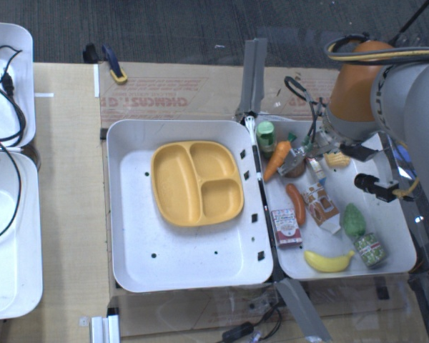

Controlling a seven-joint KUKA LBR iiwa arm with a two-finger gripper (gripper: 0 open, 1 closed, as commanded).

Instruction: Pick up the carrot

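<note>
Top-down slanted view of bench w/ two shallow white bins side by side. Left white bin (129, 213) holds a yellow three-compartment plastic plate (197, 182), lying flat, nothing on it. Right white bin (404, 243) holds the clutter.

Task obj.: the orange tapered carrot (277, 158) lies in the right bin's upper-left part, close to the divider btwn bins, tilted w/ its thick end up-right. A green-capped small bottle (265, 135) stands just above it; a brown rounded item (294, 166) sits just beside it on the right.

Other items in right bin: red sausage-shaped toy (296, 203) near centre-left; red-and-white small carton (286, 227) below it; printed white-and-brown packet (321, 206) to the sausage's right; yellow banana (328, 261) along the lower edge; green leafy veg. toy (353, 221) and a green-labelled can (370, 250) at lower right; small pale-yellow piece (336, 160) near the tool.

Grey arm w/ orange band (361, 91) enters from upper right. Two-finger gripper (307, 153) hangs over the right bin's upper-middle area, just right of the carrot, amid the brown item and small objs. Finger opening cannot be told; cables and clutter mask the tips, and no obj. is seen clearly btwn them.
</note>
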